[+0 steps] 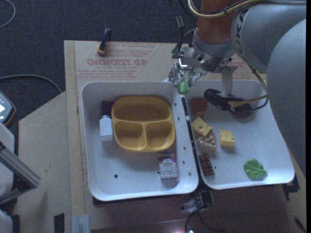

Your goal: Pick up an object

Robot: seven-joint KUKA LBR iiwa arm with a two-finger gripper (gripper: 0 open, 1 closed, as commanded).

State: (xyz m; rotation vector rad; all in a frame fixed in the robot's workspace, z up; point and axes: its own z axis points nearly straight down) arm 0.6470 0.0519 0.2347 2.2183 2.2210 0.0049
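I see arm reaching in from right, wrist bent down over divider at bins' far edge. Gripper (183, 79) hangs there, small green object (182, 87) at fingertips; can't tell jaw state or whether it's gripped. Green piece too small to read axis. Glossy yellow sectioned plate (143, 123) fills left bin (92, 144); cheese wedges (201, 127) lie in right bin (272, 149).

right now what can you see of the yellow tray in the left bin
The yellow tray looks like matte plastic, rounded-rectangular, with one long compartment at the far side and two smaller ones nearer the camera. It lies flat, slightly turned, in the left bin. A small white bottle sits against its left edge.
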